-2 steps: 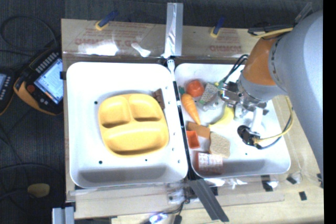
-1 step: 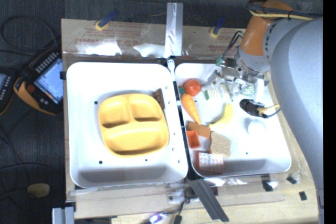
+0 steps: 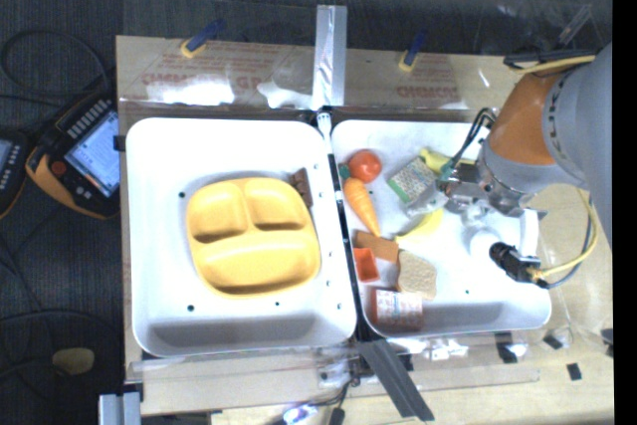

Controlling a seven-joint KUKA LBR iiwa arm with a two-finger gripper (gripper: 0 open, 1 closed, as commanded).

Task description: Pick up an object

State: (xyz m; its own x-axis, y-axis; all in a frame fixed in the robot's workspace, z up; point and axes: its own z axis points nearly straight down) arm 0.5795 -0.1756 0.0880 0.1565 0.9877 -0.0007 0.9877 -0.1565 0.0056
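Note:
The right bin (image 3: 468, 289) holds several small items: a red tomato (image 3: 366, 164), an orange carrot (image 3: 360, 205), a green packet (image 3: 411, 180), a yellow banana-like piece (image 3: 424, 221), a slice of bread (image 3: 417, 274), an orange block (image 3: 365, 264) and a red-and-white can (image 3: 397, 308) lying on its side. My gripper (image 3: 464, 194) hangs over the right half of this bin, just right of the green packet and the yellow piece. I see nothing clearly held in it. The grey arm with its orange band (image 3: 523, 129) comes in from the right.
A yellow compartment plate (image 3: 253, 232) fills much of the left bin (image 3: 149, 244), with a small brown item (image 3: 302, 184) at the plate's upper right corner. A divider wall (image 3: 336, 214) separates the bins. Off the bench on the left lies a control pendant (image 3: 88, 159).

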